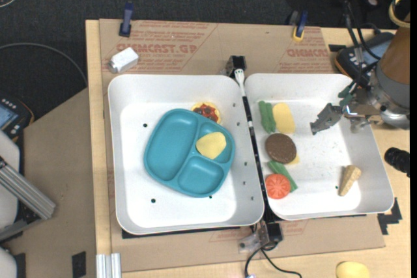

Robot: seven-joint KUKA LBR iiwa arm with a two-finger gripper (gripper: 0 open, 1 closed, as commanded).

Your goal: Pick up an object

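From the overhead camera, the two-finger tool (324,122) is seen over the upper right of the right white bin (373,159), its dark fingers spread apart with nothing between them. Below and to its left, a green pod (267,116), a yellow piece (283,118), a brown round patty (281,148) and a red tomato (277,187) are lined up along the bin's left side. A tan wedge (349,180) is found well apart, low right. In the left white bin (130,140), a teal divided plate (186,152) is seen carrying a pale yellow piece (211,144).
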